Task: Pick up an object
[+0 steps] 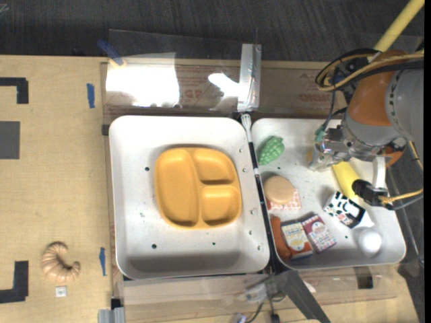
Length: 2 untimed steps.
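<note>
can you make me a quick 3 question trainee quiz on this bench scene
1. True or false: the yellow divided tray lies in the right bin.
2. Multiple choice: what lies nearest the gripper? A) the green knobbly toy B) the banana C) the croissant
3. Fill in: the croissant rests on the ____, outside both bins.

Key
1. False: it lies in the left bin.
2. B: the banana lies just beside the gripper in the right bin.
3. bench
</note>
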Each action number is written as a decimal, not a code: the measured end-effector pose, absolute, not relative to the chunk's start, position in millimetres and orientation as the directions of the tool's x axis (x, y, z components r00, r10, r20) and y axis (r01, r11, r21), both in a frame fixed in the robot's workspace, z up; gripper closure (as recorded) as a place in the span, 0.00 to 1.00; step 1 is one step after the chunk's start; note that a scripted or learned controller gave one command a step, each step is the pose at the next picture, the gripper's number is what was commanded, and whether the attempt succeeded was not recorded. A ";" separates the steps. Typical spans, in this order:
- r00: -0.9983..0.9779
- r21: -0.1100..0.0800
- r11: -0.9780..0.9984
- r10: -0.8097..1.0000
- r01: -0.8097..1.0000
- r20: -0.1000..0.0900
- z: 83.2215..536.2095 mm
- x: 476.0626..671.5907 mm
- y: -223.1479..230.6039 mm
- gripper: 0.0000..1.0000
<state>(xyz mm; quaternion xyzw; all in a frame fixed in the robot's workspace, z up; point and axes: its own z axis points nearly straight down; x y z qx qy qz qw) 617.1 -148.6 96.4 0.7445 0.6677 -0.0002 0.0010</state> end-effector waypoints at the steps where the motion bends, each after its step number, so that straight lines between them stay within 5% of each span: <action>1: -0.082 0.001 0.082 0.997 0.997 0.001 151.1 508.8 -120.3 1.00; 2: -0.418 0.000 0.418 0.908 0.908 0.002 185.3 479.9 -70.0 1.00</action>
